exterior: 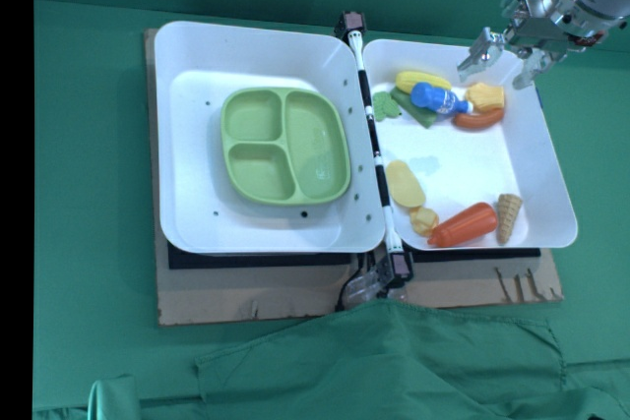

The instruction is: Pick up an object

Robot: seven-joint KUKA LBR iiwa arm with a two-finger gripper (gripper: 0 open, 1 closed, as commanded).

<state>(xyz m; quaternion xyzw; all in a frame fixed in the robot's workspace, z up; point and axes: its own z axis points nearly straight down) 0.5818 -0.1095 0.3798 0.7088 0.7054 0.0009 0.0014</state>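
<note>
Nearest the camera, a rumpled green cloth [394, 364] is lying over the table's [89, 211] front edge. Behind it, the right bin [551, 202] is holding an orange carrot [463, 225] beside a ridged cone [508, 215], a small yellow piece [424, 220] and a pale yellow slab [405, 183]. The left bin [187, 64] is carrying a green divided plate [285, 146]. Farther back, a blue bottle [438, 98] is lying among a corn cob [423, 80], green leaves [399, 103] and a red sausage [478, 119]. The pincer [505, 56] is hovering above the far right corner, fingers spread apart, gripping nothing.
</note>
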